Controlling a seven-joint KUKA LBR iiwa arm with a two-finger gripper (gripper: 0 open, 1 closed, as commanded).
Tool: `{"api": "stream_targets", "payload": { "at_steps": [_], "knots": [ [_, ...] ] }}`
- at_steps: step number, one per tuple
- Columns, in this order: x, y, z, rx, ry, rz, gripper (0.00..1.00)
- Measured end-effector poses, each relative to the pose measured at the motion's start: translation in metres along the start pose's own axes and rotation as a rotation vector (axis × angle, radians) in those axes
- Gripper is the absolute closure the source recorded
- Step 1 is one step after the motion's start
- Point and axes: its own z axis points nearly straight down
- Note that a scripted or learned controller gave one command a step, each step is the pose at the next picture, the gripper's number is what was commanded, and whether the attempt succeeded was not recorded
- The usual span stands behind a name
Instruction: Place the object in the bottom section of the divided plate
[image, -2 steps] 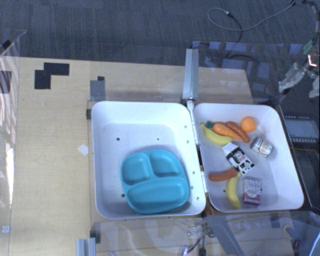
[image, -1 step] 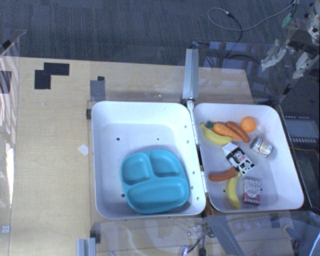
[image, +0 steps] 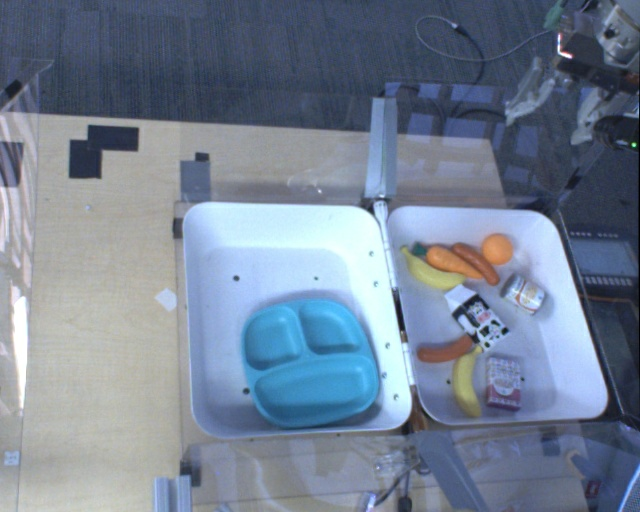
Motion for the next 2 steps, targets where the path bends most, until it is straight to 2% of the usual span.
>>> {"api": "stream_targets", "payload": {
  "at_steps": [2],
  "knots": [
    [0.066,-0.020,0.001,0.003,-0.001,0.169,0.00]
  ]
}}
